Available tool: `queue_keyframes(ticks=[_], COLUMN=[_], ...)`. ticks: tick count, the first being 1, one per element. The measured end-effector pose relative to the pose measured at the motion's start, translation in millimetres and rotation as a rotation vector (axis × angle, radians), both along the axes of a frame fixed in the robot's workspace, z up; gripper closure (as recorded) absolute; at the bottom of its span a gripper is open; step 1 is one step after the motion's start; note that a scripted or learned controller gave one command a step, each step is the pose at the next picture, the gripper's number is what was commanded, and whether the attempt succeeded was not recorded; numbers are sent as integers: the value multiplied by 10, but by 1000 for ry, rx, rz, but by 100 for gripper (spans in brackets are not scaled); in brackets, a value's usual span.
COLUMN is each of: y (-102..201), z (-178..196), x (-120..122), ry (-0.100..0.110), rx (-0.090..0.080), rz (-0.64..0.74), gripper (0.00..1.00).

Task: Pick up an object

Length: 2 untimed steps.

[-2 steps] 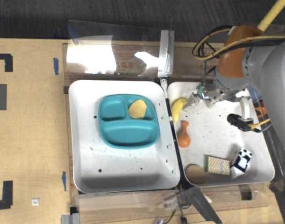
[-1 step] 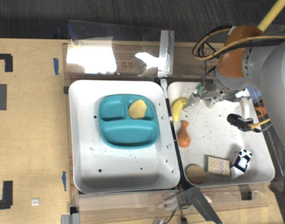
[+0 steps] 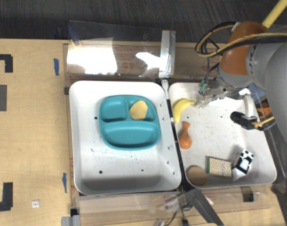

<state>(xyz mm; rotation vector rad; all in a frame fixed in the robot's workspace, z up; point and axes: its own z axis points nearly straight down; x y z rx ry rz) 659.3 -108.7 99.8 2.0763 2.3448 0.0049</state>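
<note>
Yellow banana [image 3: 181,108] lies just beside the claw [image 3: 203,98].

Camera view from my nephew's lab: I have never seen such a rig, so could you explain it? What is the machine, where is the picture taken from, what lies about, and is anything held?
The one camera is fixed above the bench and looks down at a slant. The grey arm with an orange band reaching in from the right is the robot; its gripper is the part meant to pick things up. Two white bins sit side by side. The left bin holds a teal divided plate with a yellow lump in one upper compartment. The right bin holds a banana, an orange pear-shaped toy, a brown round thing, a patterned pad and a black-and-white block. The gripper is low beside the banana's end; nothing shows as held.
</note>
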Motion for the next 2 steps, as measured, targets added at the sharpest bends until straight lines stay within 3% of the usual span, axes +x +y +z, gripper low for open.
queue_keyframes(ticks=[1,2], y=[-475,-466], z=[-36,-35], x=[-180,-177], ry=[9,9], rx=[4,5], rz=[-138,-136], gripper=[100,0])
